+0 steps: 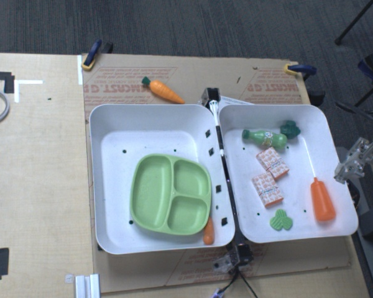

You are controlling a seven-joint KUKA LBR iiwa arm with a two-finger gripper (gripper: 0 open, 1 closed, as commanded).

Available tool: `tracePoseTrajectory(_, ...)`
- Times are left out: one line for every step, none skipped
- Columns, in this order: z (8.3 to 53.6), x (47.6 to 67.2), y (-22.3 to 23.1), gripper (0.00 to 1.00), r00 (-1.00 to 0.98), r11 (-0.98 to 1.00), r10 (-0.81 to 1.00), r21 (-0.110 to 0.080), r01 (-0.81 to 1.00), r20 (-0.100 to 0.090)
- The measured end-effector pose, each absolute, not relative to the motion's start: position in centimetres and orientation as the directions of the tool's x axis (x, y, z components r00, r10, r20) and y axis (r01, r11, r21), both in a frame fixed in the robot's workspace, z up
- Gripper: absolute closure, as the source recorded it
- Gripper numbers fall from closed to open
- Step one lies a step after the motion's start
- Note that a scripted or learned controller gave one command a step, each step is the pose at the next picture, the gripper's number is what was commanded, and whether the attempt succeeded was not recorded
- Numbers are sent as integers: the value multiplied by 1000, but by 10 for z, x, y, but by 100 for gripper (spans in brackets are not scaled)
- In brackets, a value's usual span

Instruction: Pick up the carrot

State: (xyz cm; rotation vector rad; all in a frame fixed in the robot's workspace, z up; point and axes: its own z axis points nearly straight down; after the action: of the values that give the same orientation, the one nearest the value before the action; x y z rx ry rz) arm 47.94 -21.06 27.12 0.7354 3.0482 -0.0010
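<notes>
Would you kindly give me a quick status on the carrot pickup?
Gripper at right bin's right edge, nothing held. Carrot outside bins, on cardboard behind left bin. Far from gripper; both bins between.

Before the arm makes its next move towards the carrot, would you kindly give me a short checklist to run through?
1. Carrot found: ok. The carrot lies on the cardboard behind the left bin, outside both bins.
2. Carrot free of neighbours: ok. Nothing touches it.
3. Tool near the carrot: not ok. The tool sits at the right bin's far rim, across both bins from it.
4. No lookalikes: not ok. An orange bottle lies in the right bin, and a small orange piece lies beside the green plate.
</notes>
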Motion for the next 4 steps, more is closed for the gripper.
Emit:
tracePoseTrajectory(128,486,-147,100,-812,812,584,1,584,-1)
tracePoseTrajectory(92,478,-193,100,-838,838,546,1,546,-2)
tracePoseTrajectory(92,478,-108,100,-797,797,605,1,605,0)
tracePoseTrajectory(281,482,-122,100,-759,759,651,2,651,-5)
